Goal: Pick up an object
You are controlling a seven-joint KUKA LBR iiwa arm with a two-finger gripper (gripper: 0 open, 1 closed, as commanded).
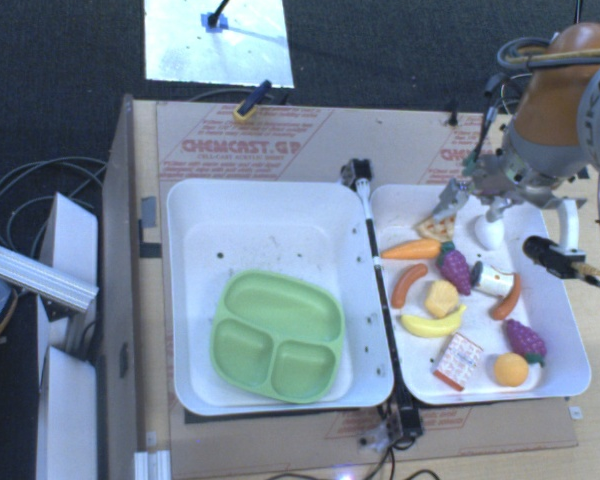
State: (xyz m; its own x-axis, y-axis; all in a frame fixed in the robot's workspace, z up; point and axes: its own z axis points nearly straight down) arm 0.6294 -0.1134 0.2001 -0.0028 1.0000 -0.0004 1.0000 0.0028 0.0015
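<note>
Orange carrot just below the claw

Orange carrot (412, 250) lies in the right bin (570, 373), just below-left of my claw (470, 200), which hangs spread with nothing between its fingers. I see cardboard lining the bench (280, 138) and dark carpet (60, 48) beyond. Its long axis runs across the bin, green top rightward.

A pale green divided plate (277, 336) is sitting in the white left bin (195, 268). In the right bin (570, 353), an orange carrot (412, 251), yellow banana (432, 323) and purple grapes (456, 269) are glowing beside a red-and-white carton (459, 359).
</note>
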